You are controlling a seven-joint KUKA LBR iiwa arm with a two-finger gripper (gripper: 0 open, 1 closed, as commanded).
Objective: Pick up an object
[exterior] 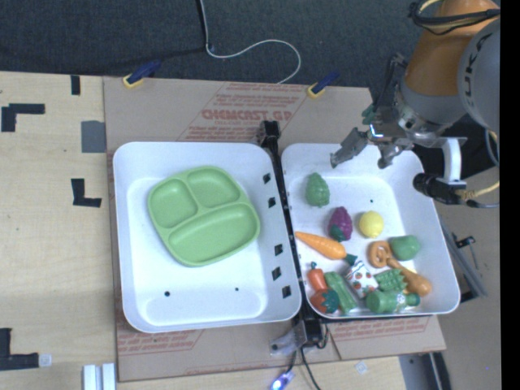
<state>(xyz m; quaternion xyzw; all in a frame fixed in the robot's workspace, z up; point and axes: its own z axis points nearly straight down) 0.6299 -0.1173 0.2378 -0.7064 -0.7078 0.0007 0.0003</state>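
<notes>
The right bin [410,187] holds several toy foods: a green round vegetable [317,190], a purple eggplant-like piece [340,223], a yellow ball [371,223], an orange carrot [321,244], a green piece [404,247], and a cluster of small toys [366,287] along the near wall. My gripper [365,152] hangs above the far edge of the right bin, open, with its two fingers spread wide and nothing between them. It is up and to the right of the green vegetable, apart from every toy.
The left bin [130,218] holds a green divided plate [204,214]. A black hinge strip [280,218] runs between the bins. The arm's orange band [443,43] fills the upper right. A white cable [244,51] lies on the dark mat behind the bench.
</notes>
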